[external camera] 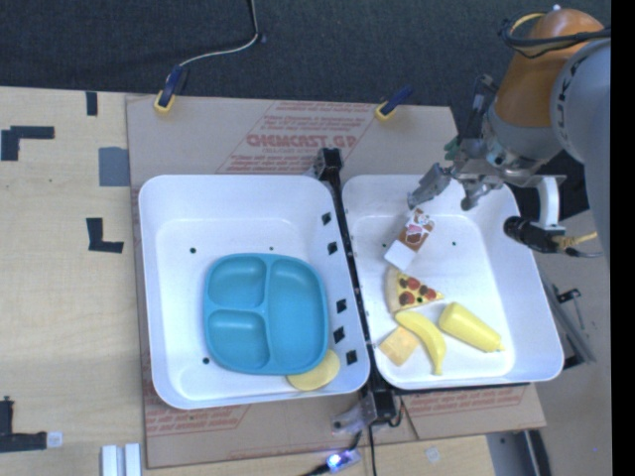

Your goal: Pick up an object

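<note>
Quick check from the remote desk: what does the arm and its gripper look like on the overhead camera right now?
The arm is grey with a rounded orange band above the wrist. Thin black cables loop over the orange section. The gripper is dark grey metal with two slim fingers, and a black-and-white fitting sits beside it.

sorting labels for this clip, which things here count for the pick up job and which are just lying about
For the job:
gripper, over the right bin
small carton, nearest the gripper
pizza slice
banana
yellow corn-like piece
tan block

Lying about:
blue divided plate in the left bin
yellow piece under the plate's edge
cardboard sheet
cable
</note>
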Available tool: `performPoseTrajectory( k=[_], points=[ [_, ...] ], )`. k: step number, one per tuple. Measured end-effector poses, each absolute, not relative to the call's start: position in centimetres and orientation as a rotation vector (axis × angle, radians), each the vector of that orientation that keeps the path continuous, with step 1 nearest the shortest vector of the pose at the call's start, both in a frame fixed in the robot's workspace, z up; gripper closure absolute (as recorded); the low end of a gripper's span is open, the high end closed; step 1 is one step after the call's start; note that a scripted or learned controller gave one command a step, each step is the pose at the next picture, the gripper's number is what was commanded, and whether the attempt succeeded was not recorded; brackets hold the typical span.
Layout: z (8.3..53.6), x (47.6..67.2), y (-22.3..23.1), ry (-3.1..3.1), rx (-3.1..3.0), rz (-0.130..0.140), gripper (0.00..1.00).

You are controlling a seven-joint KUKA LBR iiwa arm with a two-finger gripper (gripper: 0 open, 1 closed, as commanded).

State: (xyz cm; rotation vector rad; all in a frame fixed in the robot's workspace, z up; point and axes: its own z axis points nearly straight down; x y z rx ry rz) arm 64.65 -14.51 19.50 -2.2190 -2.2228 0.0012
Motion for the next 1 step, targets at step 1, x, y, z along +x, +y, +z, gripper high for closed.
performPoseTrajectory(
  k=[1],
  points=[
    [9.81,66.6,-19.63,-2.223,-2.22,0.001,0.0]
  ],
)
